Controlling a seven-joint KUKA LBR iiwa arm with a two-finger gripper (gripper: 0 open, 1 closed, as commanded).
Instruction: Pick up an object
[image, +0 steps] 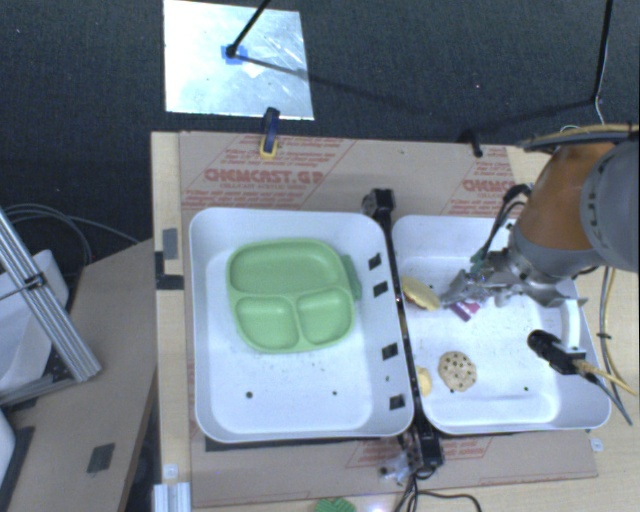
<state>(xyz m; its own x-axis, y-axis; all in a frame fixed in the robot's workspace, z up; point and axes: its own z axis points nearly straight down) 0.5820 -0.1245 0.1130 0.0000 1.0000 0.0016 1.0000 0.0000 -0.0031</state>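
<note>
The pincer (468, 290) hangs low in the right bin's (520, 405) upper left, over a purple piece (464, 311); whether it is wide or narrow cannot be told. The step looks like approach, with close and lift next. A yellow piece (420, 293) crowds the left wall, while the lower right corner offers room.

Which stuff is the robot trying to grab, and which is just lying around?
Job, likely: end effector, purple thing, yellow piece, cookie, all in the right bin.
Lying about: green plate in the left bin, shiny sheet.
</note>
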